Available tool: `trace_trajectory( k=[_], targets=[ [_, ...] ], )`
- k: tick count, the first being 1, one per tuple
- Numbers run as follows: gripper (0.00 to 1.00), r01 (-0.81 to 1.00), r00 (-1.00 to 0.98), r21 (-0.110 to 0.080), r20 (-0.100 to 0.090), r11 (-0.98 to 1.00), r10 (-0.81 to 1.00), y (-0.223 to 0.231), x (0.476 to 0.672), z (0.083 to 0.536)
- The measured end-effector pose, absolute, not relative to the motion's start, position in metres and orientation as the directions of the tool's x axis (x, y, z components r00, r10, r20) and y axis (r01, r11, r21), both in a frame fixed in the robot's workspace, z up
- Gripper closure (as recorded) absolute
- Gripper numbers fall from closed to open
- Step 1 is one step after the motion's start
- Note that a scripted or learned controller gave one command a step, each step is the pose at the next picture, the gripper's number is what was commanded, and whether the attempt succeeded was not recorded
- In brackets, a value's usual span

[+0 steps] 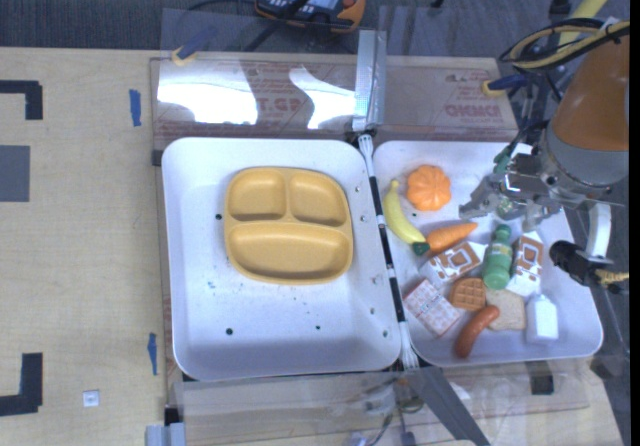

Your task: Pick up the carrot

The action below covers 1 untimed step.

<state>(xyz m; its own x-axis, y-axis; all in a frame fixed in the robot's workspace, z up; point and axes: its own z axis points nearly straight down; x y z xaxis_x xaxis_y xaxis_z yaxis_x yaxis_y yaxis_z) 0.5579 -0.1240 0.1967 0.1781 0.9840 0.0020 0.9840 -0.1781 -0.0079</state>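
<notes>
The carrot (451, 234), orange with a green stub at its left end, lies tilted in the right bin (580, 339), just right of a banana (401, 217). My gripper (505, 204) hangs over the upper right part of that bin, up and to the right of the carrot's thick end and apart from it. Its fingers look spread open with nothing between them. A green bottle (497, 260) lies right below the gripper.
Around the carrot lie an orange pumpkin-like fruit (429, 187), small printed cartons (458, 260), a waffle (467, 292), a sausage (475, 329), a pink cracker block (431, 306) and a white bottle (541, 317). The left bin (200, 334) holds a yellow divided plate (290, 224).
</notes>
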Motion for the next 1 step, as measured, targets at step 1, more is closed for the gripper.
trace_trajectory(
  k=[1],
  targets=[
    [1.0, 0.984, 0.177, -0.008, 0.002, -0.177, 0.984, -0.1242, 0.559, 0.2052]
  ],
)
